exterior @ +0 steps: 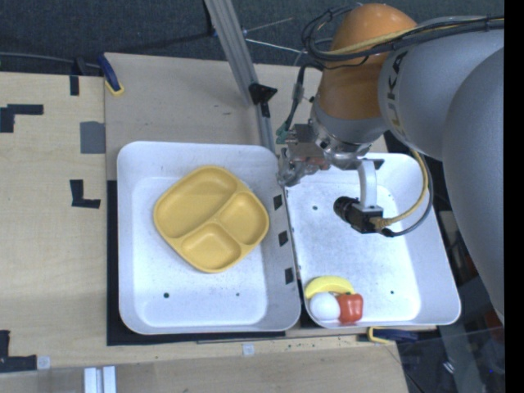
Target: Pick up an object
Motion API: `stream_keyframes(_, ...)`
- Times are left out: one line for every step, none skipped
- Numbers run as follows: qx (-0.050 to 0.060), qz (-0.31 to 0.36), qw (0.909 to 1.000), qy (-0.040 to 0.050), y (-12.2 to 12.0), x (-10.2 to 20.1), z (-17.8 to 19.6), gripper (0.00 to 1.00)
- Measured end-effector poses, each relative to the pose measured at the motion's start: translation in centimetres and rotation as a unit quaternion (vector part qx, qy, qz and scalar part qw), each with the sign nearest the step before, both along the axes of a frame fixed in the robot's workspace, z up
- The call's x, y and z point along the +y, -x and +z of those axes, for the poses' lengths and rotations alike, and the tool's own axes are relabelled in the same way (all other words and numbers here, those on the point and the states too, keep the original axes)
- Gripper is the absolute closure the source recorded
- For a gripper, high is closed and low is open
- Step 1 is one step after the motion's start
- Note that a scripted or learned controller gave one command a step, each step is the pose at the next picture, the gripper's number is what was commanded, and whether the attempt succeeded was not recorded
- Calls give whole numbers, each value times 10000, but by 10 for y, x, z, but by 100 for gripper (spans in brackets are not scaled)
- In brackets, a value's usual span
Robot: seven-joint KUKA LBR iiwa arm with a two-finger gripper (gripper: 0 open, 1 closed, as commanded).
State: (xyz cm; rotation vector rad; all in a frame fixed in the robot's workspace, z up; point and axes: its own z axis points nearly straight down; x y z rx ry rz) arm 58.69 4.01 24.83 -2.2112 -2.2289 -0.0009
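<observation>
Yellow, white and red plastic toys [334,299] huddle untouched in the right white bin's [409,289] near-left corner; a yellow divided tray [211,217] lies mid-left bin [135,219]. Farther back, the gripper [288,170] hovers at the right bin's far-left corner, nothing picked.

We see a pale wooden bench [49,244] with black tape marks [79,193] along its left side, dark grey carpet [98,11] beyond its far edge, and even light.
</observation>
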Motion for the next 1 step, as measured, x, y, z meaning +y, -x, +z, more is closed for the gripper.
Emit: stream_keyframes(3,1,10000,2,5,56,2,100)
